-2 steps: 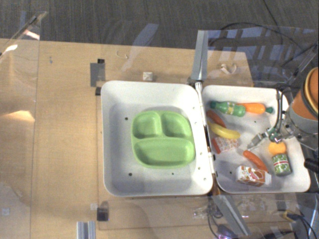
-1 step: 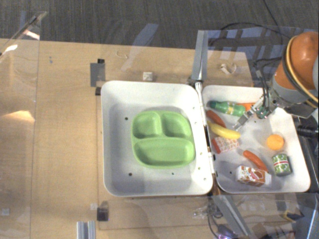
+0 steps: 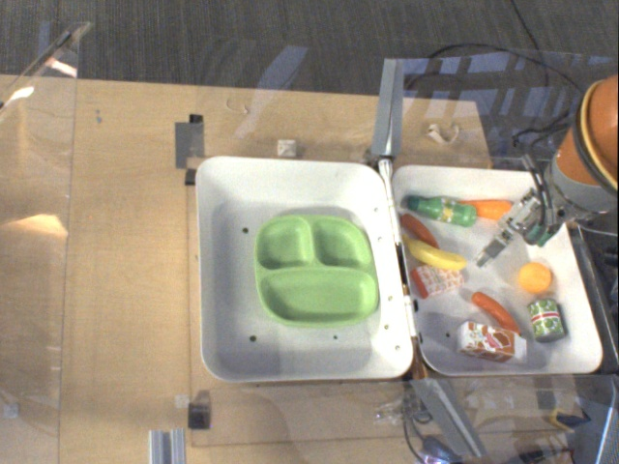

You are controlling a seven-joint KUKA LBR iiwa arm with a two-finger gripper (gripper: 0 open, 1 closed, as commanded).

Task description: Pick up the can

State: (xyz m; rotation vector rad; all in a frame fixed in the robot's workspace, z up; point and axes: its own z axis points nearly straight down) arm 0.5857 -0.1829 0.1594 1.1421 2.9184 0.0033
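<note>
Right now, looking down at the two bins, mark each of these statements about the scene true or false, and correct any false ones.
1. The green plate lies in the left bin. True.
2. The can stands in the left bin. False: it is in the right bin, near the orange.
3. The gripper holds the can. False: it hovers apart from it.
4. A banana lies in the right bin. True.
</note>
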